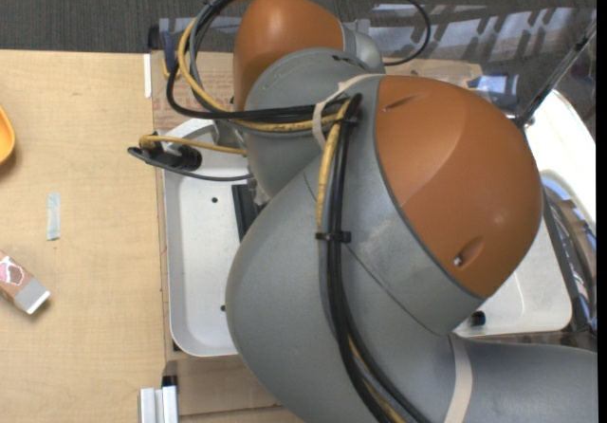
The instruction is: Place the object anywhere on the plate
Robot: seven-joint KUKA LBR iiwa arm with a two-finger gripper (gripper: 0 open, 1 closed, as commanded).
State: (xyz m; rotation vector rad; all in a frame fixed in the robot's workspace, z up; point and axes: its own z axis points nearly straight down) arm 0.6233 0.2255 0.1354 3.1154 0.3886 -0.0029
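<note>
Grey, orange-capped arm (379,250) masks shallow white plastic bin (194,260); finger state cannot be told; descend slowly, confirm the grasp.

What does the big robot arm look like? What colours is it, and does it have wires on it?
The arm is fat and rounded, made of smooth grey shells with shiny orange-brown domed caps. Black and yellow cables run along its side, tied on with a pale strap, and more loop around the upper joint. It reaches over a white bin.
</note>
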